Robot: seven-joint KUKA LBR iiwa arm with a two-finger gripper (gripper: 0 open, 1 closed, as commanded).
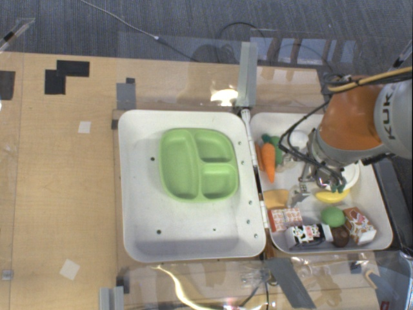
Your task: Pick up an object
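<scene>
My gripper (317,185) hangs low over the middle of the right bin (381,237), open, with nothing between its fingers. A yellow banana (332,196) lies just below and to the right of it, and a green lime (333,216) sits in front of that. To the gripper's left lie an orange carrot (268,161) with a green piece (270,140) at its top and a pale yellow block (277,198). Along the front wall are a red-and-white carton (284,218), a black-and-white carton (307,235), a dark brown item (341,237) and another red carton (359,225).
The left bin (139,237) holds a green divided plate (198,164) in its middle. A grey post (247,76) stands behind the wall between the bins. Black cables (293,134) loop from the arm's orange band (352,118) over the right bin's back.
</scene>
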